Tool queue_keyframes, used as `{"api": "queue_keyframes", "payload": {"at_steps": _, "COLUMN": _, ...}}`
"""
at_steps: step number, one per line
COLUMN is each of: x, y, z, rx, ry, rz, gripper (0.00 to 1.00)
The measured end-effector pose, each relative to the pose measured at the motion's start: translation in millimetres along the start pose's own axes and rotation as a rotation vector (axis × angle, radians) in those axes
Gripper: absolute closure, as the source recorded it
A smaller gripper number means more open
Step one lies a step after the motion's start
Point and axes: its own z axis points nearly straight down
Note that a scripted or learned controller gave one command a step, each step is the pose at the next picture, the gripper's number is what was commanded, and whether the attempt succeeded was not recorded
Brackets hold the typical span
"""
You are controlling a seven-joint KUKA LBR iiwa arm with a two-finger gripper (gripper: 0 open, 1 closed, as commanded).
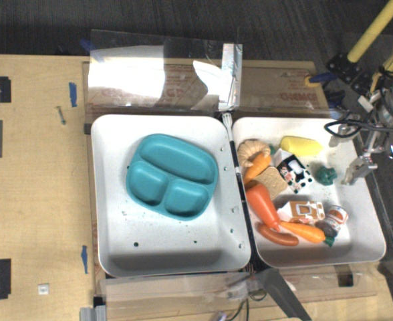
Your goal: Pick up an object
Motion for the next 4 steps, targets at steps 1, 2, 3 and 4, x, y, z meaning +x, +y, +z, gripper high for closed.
{"api": "queue_keyframes", "payload": {"at_steps": 1, "x": -12.5, "y": -16.5, "z": 145.7, "rx": -0.005, "ry": 0.014, "rz": -0.037, "gripper": 0.0}}
{"api": "queue_keyframes", "payload": {"at_steps": 2, "x": 0.0, "y": 30.7, "z": 158.4, "rx": -0.001, "ry": -0.002, "rz": -0.065, "gripper": 0.0}}
{"api": "queue_keyframes", "payload": {"at_steps": 3, "x": -16.3, "y": 88.1, "z": 157.0, "rx": 0.004, "ry": -0.002, "rz": -0.02, "gripper": 0.0}}
{"api": "queue_keyframes", "payload": {"at_steps": 4, "x": 50.4, "y": 66.1, "z": 155.7, "rx": 0.003, "ry": -0.02, "rz": 0.001, "gripper": 0.0}}
